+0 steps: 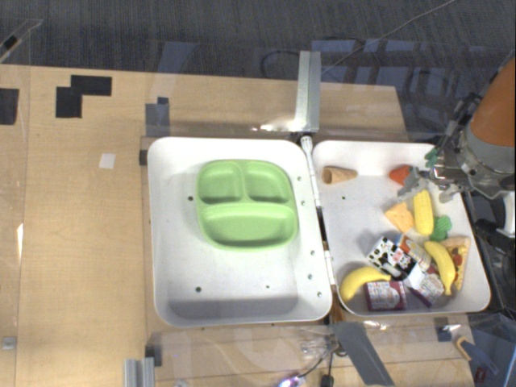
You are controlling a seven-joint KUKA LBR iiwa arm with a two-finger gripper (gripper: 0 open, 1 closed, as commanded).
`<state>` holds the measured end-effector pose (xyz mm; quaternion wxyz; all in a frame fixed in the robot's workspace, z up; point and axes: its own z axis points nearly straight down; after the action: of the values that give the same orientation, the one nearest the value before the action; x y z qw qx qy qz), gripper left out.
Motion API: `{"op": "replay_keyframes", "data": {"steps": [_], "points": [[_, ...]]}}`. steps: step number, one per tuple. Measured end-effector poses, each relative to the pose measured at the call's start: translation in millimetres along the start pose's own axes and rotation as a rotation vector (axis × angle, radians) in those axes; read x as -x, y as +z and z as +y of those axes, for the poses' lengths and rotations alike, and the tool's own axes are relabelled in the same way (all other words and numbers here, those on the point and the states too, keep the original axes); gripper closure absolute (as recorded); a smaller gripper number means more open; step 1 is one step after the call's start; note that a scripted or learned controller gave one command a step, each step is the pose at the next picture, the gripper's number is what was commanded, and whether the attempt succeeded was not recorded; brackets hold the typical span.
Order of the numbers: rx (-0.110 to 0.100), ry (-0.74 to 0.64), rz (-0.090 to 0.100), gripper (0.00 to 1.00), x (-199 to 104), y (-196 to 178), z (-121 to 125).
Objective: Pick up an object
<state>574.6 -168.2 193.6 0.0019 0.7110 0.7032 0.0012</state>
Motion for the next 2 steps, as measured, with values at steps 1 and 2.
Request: {"op": "replay_keyframes", "data": {"steps": [1,2], "points": [[0.005,-0.114,-0.001,0.00,23,95,-2],[0.010,-0.114,-0.002,1.00,22,84,1]]}}
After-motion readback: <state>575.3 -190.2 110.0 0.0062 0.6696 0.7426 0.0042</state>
